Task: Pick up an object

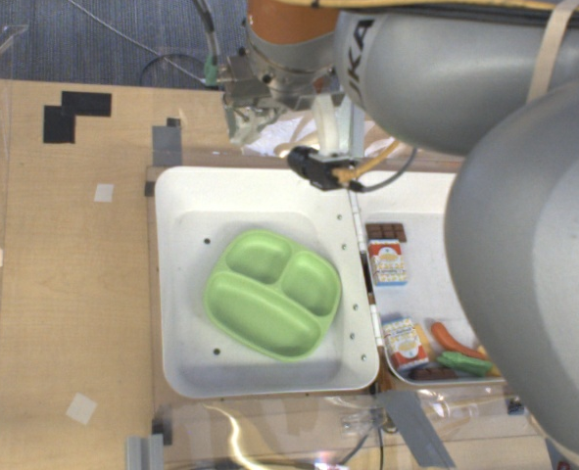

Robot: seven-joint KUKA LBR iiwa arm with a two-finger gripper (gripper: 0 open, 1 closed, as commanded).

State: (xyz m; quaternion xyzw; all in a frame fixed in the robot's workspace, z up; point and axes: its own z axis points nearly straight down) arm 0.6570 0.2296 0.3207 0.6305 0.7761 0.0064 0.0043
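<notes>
Divided plate (272, 293) lay in left bin (176, 213), small packets (389, 262) and toy food (456, 351) in right bin (426, 225), both on table (64, 292).

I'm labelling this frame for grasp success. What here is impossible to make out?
- Hand: in the camera view, whether it is open or shut, too tangled with cables.
- Right bin: far side covered by the arm.
- Small packets: print too small to read.
- Green divided plate: fully seen.
</notes>
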